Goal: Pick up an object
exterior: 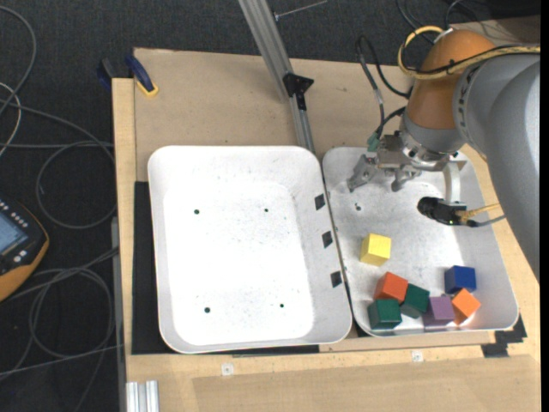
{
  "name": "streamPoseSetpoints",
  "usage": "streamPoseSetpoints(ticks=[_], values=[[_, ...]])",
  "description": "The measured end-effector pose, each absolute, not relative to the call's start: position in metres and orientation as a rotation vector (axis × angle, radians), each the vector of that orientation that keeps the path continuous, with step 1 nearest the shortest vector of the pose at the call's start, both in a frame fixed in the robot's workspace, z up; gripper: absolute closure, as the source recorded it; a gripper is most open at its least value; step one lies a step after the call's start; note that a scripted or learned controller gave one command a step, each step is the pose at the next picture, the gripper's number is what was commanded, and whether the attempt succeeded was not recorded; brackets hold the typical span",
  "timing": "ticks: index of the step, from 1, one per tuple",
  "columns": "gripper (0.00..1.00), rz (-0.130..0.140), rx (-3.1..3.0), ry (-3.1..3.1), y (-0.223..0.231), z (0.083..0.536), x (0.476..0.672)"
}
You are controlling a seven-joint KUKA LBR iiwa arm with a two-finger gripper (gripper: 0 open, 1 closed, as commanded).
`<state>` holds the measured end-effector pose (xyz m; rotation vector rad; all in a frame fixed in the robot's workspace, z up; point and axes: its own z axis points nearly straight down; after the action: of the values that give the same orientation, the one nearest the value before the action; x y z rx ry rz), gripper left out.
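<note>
- Gripper [378, 178] of mine hangs over the far end of the right bin [487, 256], my 2 fingers spread apart with nothing between them
- Yellow cube [375, 249] sits alone mid-bin, apart from me, on the near side
- Cluster at the near edge: orange-red cube [393, 287], 2 green cubes [385, 314], purple cube [441, 309], orange cube [466, 303], blue cube [460, 278]
- Left bin [163, 230] lies just beside the right one

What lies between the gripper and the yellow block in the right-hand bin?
In the camera view, only bare white bin floor lies between the gripper and the yellow block; no other block sits in that stretch.
</note>
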<state>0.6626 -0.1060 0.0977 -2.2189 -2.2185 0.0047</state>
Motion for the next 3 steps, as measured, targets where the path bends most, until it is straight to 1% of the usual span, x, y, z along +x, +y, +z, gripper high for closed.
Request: streamPoseSetpoints(ticks=[1,2,3], values=[[1.00,-0.003,-2.221,-2.222,-0.105,0.112,0.665],[1.00,-0.007,-2.225,-2.227,-0.109,0.160,0.673],[1.00,-0.007,-2.224,-2.227,-0.108,0.205,0.670]])
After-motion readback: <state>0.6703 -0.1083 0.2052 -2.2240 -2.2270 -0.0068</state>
